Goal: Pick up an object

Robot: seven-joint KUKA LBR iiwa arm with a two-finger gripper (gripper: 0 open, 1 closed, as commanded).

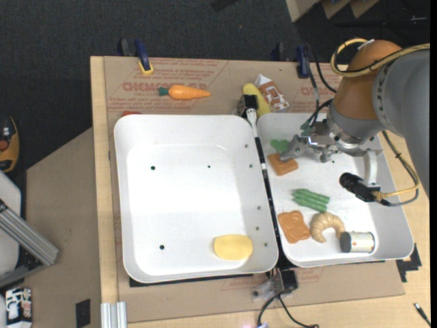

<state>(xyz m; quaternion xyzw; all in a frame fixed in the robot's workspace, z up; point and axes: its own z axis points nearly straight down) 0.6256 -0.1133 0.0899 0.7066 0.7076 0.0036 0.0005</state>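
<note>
Right bin [399, 234]: orange piece [282, 164] beneath end effector [298, 147].

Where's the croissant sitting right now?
The croissant lies in the right bin, near its front edge, between the orange slice on the left and the small can on the right, just below the green beans.

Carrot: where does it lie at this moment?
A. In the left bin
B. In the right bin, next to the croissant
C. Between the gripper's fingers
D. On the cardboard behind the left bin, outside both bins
D. The carrot rests on the brown cardboard beyond the far rim of the left bin, apart from the gripper, which is over the right bin.
</note>
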